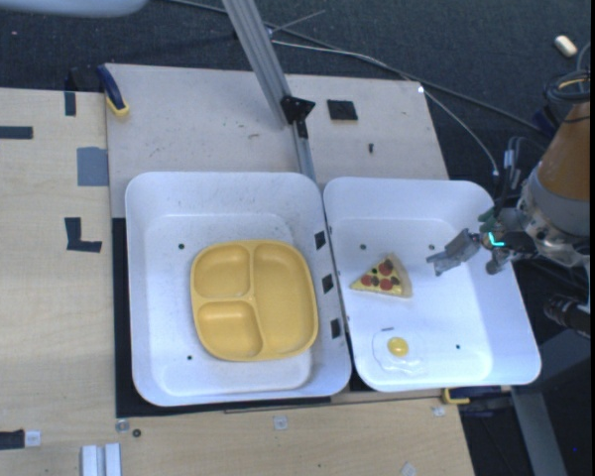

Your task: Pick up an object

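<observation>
grey two-finger gripper [468,254] hangs over the right white bin [496,360], fingers spread wide, holding nothing.
triangular toy pizza slice [384,279] lies just left of it; white fried egg toy [397,350] sits below the slice.

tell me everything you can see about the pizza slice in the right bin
The pizza slice is a small toy wedge, yellow like cheese with red and dark toppings and a tan crust edge. It lies flat on the floor of the right bin, near the middle, tip pointing up-right in the camera view. Nothing touches it: the fried egg lies below it, and the gripper is off to its right.
</observation>
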`<action>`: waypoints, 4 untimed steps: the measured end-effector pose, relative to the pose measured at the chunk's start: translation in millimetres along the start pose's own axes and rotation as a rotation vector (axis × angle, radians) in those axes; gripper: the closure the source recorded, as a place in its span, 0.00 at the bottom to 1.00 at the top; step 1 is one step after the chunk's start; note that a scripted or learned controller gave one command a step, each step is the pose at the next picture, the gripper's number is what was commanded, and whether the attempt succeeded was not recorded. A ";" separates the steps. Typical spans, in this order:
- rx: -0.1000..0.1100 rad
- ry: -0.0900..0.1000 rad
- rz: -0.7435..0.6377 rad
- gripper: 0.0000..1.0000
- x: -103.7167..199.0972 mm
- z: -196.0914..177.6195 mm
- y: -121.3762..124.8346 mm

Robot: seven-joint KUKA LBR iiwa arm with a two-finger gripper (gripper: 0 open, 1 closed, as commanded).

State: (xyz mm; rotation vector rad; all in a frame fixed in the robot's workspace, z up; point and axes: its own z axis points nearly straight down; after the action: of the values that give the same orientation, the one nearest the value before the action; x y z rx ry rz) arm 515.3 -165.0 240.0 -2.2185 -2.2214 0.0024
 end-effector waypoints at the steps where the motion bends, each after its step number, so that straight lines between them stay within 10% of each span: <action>1: -0.001 0.000 0.000 0.00 0.0 -0.2 0.2; 4: -0.004 -0.003 0.002 0.00 11.4 155.0 -14.4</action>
State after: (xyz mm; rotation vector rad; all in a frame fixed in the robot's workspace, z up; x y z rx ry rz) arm 500.4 -153.6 85.1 -2.2240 -2.2226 0.0010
